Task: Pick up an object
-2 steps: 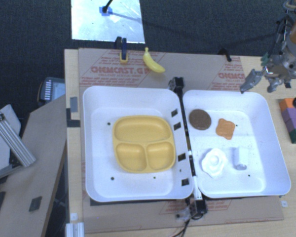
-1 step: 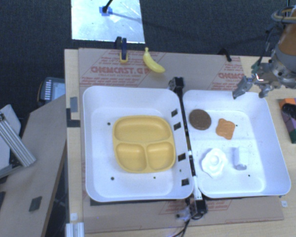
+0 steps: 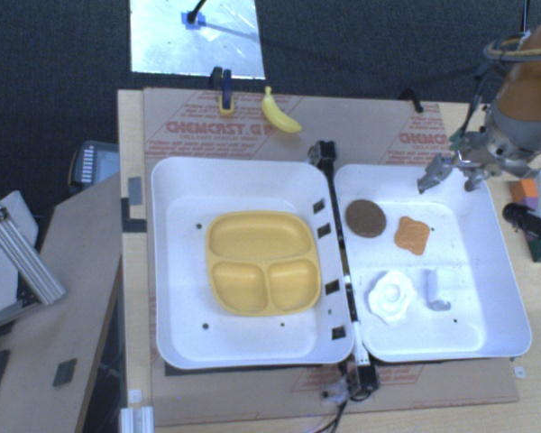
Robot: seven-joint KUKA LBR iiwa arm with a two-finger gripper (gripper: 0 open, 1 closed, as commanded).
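Observation:
The right bin (image 3: 487, 269) holds a brown round patty (image 3: 365, 217), an orange piece (image 3: 412, 234), a white fried egg (image 3: 390, 297) and a small grey object (image 3: 434, 290). My gripper (image 3: 451, 179) hangs over the bin's far right corner, above and to the right of the patty. It is open, and nothing is between its fingers (image 3: 430, 177).
A yellow divided plate (image 3: 260, 262) lies in the left bin (image 3: 176, 242). A yellow banana (image 3: 279, 114) rests on the cardboard behind the bins, beside a yellow-handled clamp (image 3: 224, 91). Coloured items (image 3: 530, 207) sit outside the right bin's far right edge.

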